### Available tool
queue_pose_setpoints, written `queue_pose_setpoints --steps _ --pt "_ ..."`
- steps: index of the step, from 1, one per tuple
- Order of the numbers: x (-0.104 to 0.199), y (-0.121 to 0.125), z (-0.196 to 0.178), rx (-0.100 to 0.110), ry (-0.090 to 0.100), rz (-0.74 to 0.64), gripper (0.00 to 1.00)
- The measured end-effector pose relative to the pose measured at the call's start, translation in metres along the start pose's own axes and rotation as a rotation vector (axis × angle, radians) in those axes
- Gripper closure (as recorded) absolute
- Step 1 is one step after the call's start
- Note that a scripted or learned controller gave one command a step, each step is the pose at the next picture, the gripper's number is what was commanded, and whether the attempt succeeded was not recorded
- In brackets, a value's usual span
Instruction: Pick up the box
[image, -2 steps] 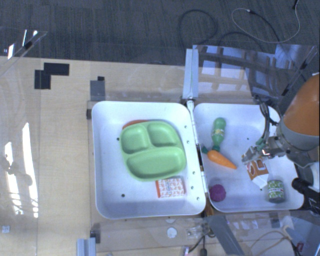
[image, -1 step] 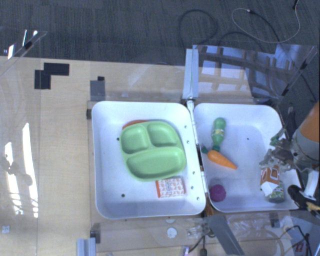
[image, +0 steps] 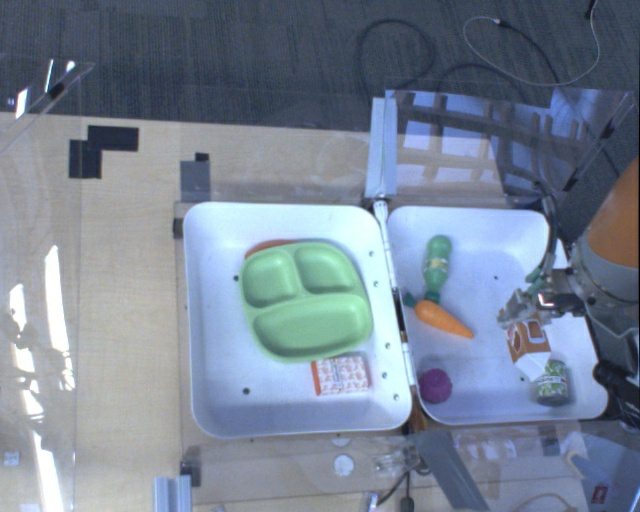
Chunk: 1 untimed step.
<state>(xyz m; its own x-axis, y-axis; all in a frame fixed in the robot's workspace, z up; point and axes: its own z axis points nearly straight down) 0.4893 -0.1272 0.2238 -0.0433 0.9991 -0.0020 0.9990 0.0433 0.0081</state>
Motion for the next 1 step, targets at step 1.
queue_pose_setpoints --steps 1 --pt "-0.0415 0.0158 0.0641 0.005 0.001 -0.007 1.0"
